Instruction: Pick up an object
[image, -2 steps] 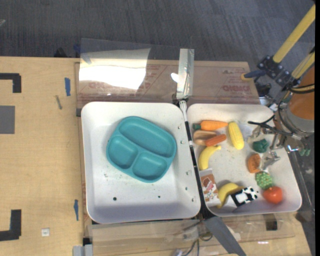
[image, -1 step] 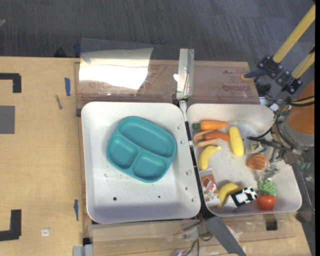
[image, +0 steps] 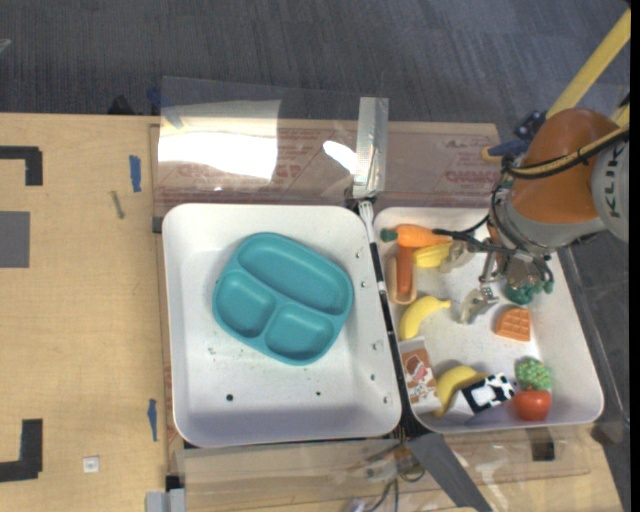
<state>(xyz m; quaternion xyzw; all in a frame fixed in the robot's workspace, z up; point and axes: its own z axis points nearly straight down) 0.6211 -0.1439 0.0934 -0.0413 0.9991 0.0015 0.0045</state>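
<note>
Nearest the camera, along the front wall of the right bin (image: 585, 395), lay a red tomato (image: 532, 404), a green broccoli-like piece (image: 533, 373) just behind it, a black-and-white toy (image: 488, 392), a yellow banana (image: 455, 383) and a small printed card or packet (image: 417, 371) against the divider side. Further back in the same bin sat an orange waffle-like piece (image: 513, 324) and a second yellow banana (image: 421, 314). An upright hot dog (image: 403, 273) lay beside the divider, with an orange carrot (image: 417, 237) and a small yellow item (image: 433, 256) at the far corner. The gripper (image: 484, 296) hung over the middle of the right bin, its metal fingers (image: 470, 305) pointing down toward bare bin floor between the second banana and the waffle piece. Nothing was seen between the fingers; whether they were open or closed could not be told. A teal object (image: 521, 291) sat close beside the gripper, its contact unclear. The left bin (image: 190, 300) held a teal divided plate (image: 283, 297), lying flat and slightly toward the back. Both bins rested on the table (image: 70, 300), with a clear plastic sheet (image: 250, 140) at the far edge.
</note>
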